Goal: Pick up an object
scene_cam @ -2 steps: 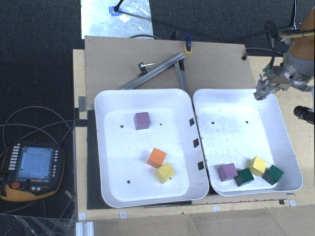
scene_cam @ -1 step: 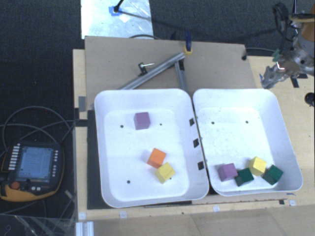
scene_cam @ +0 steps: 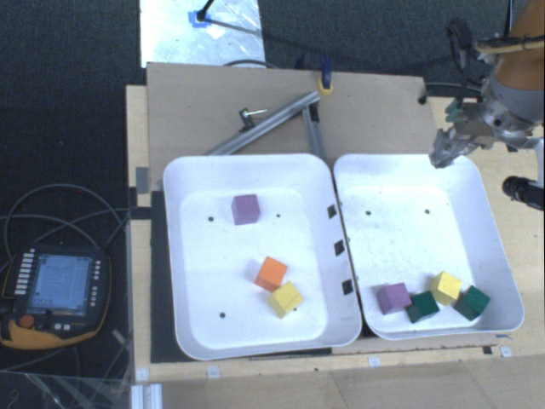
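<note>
**Arm waits at the bin's far corner, blocks untouched**

From the overhead camera, the gripper (scene_cam: 444, 153) hangs over the far right corner of the right bin (scene_cam: 426, 186), at about one o'clock from that bin's middle. Nothing sits beneath it or in its grasp, and from this angle I cannot tell whether it is apart or together.

The blocks it could pick lie well away from it. Along the right bin's near edge, at about five o'clock, a purple block (scene_cam: 393, 297), a dark green block (scene_cam: 421, 306), a yellow block (scene_cam: 445, 287) and a second green block (scene_cam: 472, 301) huddle close together, probably where they tumbled. Such crowding could make a clean grasp awkward.

In the left bin (scene_cam: 192, 254), a purple cube (scene_cam: 245, 209) stands alone at twelve o'clock, the easiest target by my reckoning, while an orange cube (scene_cam: 271, 273) and a yellow cube (scene_cam: 286, 299) touch near five o'clock.

A teach pendant (scene_cam: 53, 292) rests at nine o'clock; its screen is too small to read, and I see no legible labels.
</note>
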Robot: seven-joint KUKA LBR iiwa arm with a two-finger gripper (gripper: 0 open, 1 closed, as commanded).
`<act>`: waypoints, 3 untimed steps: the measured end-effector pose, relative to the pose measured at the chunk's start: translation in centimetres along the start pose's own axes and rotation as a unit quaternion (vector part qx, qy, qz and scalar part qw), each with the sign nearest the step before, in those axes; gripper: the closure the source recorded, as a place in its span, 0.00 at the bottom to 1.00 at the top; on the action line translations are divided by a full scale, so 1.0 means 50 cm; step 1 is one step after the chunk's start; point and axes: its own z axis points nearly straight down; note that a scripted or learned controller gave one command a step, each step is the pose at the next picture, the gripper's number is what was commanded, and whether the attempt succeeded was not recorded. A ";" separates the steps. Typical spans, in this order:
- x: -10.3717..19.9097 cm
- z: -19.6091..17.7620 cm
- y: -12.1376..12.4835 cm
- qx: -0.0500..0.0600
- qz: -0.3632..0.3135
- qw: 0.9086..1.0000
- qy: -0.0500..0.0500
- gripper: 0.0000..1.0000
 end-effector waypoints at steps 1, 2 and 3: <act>0.115 -0.005 -0.026 0.000 -0.001 1.000 0.001 1.00; 0.212 0.031 -0.057 0.002 -0.001 1.000 0.001 1.00; 0.324 0.031 -0.068 0.001 -0.001 1.000 0.001 1.00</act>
